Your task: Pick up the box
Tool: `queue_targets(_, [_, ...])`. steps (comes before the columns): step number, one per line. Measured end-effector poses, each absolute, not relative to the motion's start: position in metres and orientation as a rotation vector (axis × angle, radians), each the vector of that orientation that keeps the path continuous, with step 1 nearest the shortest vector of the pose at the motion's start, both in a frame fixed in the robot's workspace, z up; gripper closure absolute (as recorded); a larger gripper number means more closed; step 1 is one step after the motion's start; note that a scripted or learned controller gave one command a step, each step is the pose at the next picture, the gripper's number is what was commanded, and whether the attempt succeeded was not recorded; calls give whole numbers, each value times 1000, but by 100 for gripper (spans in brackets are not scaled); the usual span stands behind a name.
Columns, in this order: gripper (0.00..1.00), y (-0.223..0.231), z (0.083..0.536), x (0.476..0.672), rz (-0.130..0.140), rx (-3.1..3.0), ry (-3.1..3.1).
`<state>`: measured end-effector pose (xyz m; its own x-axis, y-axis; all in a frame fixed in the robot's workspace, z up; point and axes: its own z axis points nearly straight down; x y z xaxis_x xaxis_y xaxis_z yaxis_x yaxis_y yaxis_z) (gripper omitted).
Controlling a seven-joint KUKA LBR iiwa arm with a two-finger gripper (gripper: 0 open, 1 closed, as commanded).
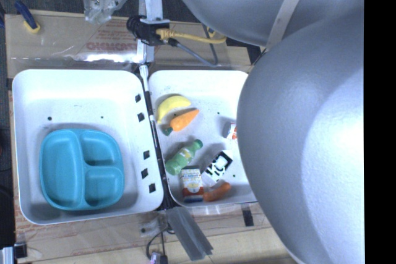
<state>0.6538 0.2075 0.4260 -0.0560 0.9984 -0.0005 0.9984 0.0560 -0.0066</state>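
A small box (pixel 192 182) with a white, orange and blue label lies near the front of the right bin (pixel 198 80). Just right of it sits a black-and-white box (pixel 218 165), tilted. My gripper (pixel 100 2) hangs far from both, at the top left of the view, above the bench's back edge behind the left bin (pixel 28 133). Nothing shows in it. The arm's large grey body covers the right part of the right bin.
The right bin also holds a yellow banana (pixel 171 104), an orange carrot (pixel 183 120), a green bottle (pixel 182 157), a reddish sausage-like piece (pixel 217 193) and a red-white item (pixel 231 131) half hidden by the arm. A blue divided plate (pixel 80 169) lies in the left bin.
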Motion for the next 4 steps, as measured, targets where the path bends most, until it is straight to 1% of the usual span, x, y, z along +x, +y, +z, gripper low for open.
queue_targets(1, [100,177,442,656,-2,-2220,-2224])
queue_targets(2, [100,102,440,656,11,-2339,-2091])
queue_targets(4, [100,-33,441,656,7,-2421,-1998])
